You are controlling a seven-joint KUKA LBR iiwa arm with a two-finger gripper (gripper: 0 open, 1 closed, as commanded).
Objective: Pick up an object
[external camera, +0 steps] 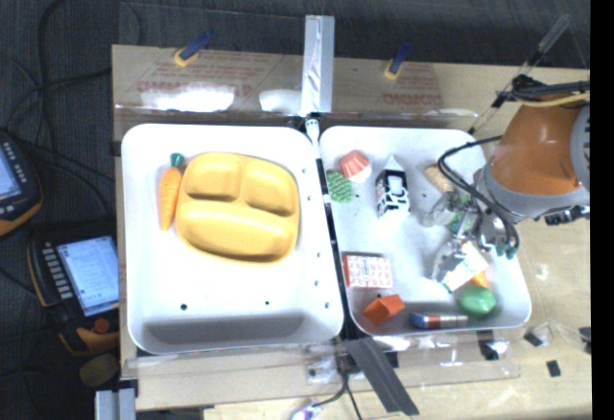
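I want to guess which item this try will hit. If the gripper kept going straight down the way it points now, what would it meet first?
Probably the small white and orange item just under the gripper in the right bin, with the green object close beside it. Depth is hard to judge from this slanted view, so it may land on the bin floor instead.

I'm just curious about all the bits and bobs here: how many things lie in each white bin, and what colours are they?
Left bin: 2 - yellow tray, orange carrot.
Right bin: 7 - pink cup, green piece, black-and-white carton, red-patterned card, orange block, marker, green ball.
Total: 9.
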